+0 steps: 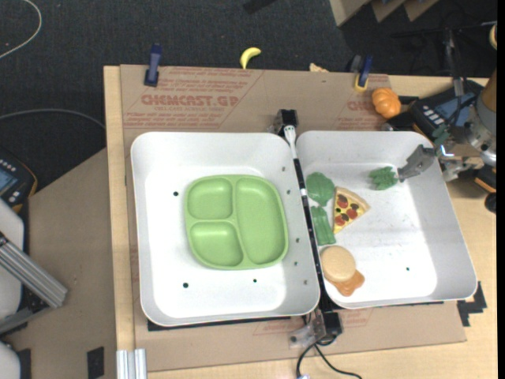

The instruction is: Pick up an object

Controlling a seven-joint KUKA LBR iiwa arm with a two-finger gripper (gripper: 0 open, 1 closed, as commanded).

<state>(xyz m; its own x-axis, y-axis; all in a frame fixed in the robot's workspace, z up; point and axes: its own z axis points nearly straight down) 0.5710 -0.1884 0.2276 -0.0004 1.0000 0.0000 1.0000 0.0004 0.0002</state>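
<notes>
The right bin (pixel 442 235) holds a small green leafy piece (pixel 382 178) near its back, a larger green lettuce toy (pixel 320 200) against the left wall, a pizza slice (pixel 348 208) beside that, and a tan bun (pixel 341 267) at the front left. My gripper (pixel 411 166) reaches in from the right at a low slant. Its tip sits right at the small green piece's right edge. I cannot see whether it holds the piece. A green divided plate (pixel 237 221) lies in the left bin (pixel 158 172).
An orange toy (pixel 386 102) rests on the bench behind the right bin, and a yellow banana (pixel 250 55) lies past the board's back edge. Blue clamps (pixel 152 65) hold the cardboard at the back. The arm's wrist (pixel 477 136) hangs over the right bin's right rim.
</notes>
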